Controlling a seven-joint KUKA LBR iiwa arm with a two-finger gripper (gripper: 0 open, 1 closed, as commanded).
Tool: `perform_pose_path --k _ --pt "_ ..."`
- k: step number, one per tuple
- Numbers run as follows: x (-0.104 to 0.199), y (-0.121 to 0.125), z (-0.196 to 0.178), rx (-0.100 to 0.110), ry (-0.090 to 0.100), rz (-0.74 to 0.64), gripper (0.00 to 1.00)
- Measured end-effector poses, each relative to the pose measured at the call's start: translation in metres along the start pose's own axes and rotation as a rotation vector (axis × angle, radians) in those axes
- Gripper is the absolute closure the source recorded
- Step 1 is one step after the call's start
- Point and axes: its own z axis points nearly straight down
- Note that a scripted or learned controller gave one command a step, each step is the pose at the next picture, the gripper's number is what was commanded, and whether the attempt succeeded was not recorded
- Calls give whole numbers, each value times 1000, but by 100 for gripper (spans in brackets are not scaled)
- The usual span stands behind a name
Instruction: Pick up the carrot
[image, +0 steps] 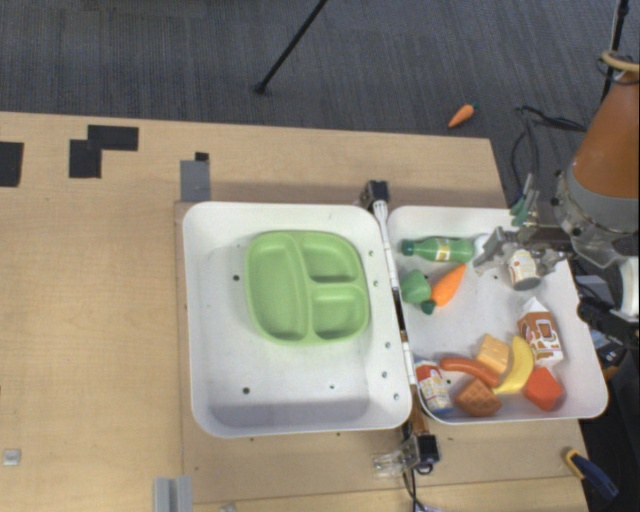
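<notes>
The carrot (448, 285) is orange with a green leafy top (416, 291). It lies tilted in the upper left part of the right bin (590, 400), just below a green bottle (437, 248). My gripper (521, 258) hangs over the bin's upper right area, to the right of the carrot and apart from it. The orange-banded wrist (608, 150) rises behind it.
The left bin (210, 400) holds a green divided plate (305, 285). Toy foods crowd the right bin's lower part: a banana (516, 366), a sausage (465, 366), a red block (543, 390) and a brown carton (540, 335). A small orange piece (460, 115) lies on the floor beyond the bench.
</notes>
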Motion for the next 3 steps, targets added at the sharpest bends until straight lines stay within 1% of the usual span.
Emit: perform_pose_path --k 1,2,3 --pt "37 58 97 3 1 23 0" --pt "-8 50 187 3 -4 134 0" --pt "-6 52 176 0 -1 131 100"
